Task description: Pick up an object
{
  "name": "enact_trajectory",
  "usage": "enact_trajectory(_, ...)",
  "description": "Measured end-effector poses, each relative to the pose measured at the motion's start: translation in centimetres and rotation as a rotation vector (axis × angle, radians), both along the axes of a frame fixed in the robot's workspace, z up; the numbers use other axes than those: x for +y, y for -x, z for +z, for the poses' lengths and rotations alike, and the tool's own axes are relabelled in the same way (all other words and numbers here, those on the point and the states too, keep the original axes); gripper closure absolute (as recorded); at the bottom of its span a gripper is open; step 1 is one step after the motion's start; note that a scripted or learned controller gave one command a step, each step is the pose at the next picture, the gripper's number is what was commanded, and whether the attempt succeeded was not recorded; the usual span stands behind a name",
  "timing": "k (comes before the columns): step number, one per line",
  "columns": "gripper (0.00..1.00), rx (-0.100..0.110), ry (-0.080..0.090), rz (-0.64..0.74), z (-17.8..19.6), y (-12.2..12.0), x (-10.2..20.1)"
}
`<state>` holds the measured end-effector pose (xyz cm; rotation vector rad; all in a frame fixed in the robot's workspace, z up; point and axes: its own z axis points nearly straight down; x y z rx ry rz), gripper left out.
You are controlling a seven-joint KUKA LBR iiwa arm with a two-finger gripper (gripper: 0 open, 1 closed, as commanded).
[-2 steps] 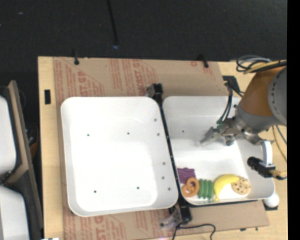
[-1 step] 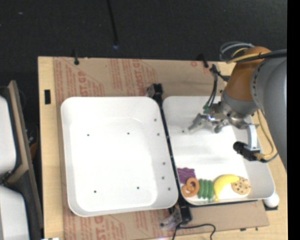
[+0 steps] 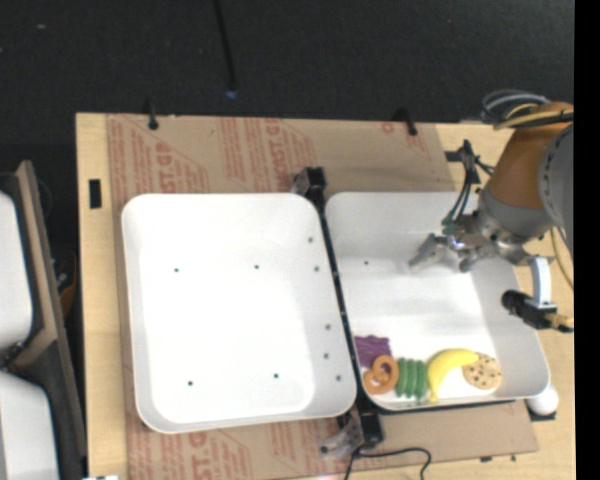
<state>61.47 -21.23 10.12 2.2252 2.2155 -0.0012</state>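
While over right bin (image 3: 380,230), jaws (image 3: 442,251) spread, empty

Smooth white plastic bins (image 3: 230,308) — matt printed cardboard (image 3: 210,158) beneath.

Along the right bin's near edge you see a row: purple piece (image 3: 371,347), orange pretzel (image 3: 381,375), green piece (image 3: 412,377), yellow banana (image 3: 448,365), tan cookie (image 3: 481,372), all lying flat

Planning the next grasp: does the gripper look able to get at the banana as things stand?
Probably yes. The gripper hangs over the right bin, with nothing above the banana, though a cookie and green piece crowd its sides.
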Motion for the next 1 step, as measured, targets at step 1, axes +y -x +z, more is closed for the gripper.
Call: enact_trajectory(1,0.00,-0.001,-0.002,0.006,-0.01,-3.47,2.71)
